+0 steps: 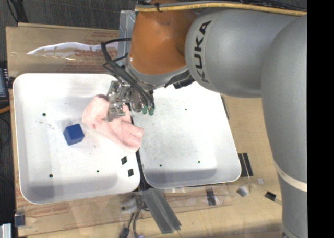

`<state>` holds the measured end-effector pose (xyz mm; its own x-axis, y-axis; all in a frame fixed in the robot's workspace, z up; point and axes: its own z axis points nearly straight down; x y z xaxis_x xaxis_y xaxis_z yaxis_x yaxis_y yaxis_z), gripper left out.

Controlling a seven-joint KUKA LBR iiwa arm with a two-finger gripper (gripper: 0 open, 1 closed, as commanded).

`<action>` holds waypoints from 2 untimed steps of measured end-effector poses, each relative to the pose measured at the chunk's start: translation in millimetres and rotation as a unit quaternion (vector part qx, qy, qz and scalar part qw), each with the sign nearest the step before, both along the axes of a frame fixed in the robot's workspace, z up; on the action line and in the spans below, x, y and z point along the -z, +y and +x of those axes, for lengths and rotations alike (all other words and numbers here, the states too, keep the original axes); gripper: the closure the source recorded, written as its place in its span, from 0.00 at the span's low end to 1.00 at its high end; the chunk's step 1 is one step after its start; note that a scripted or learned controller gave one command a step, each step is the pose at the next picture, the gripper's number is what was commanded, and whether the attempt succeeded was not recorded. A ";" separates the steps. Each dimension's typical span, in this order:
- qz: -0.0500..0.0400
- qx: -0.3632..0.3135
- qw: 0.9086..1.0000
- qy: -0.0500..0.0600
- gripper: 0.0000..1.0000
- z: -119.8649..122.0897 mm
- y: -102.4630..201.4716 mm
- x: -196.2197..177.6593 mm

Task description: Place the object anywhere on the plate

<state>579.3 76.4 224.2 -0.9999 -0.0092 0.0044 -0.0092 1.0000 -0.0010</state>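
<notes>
A small blue cube (73, 133) lies on the floor of the left bin (31, 127), to the left of a pale pink plate (120, 130). The plate rests in the right part of that bin, its lower right edge near the wall between the two bins. My gripper (130, 105) hangs over the plate's upper right part, close to that wall, and hides some of the plate. The cube sits well to the gripper's left, apart from both gripper and plate. I see nothing held in the gripper.
The right bin (188, 143) lies under and to the right of the arm. The big grey and orange arm (209, 49) covers the back of both bins. Brown cardboard and tape marks surround the bins.
</notes>
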 end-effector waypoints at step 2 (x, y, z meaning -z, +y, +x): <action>-0.001 0.000 1.000 0.000 1.00 -35.2 105.0 -5.8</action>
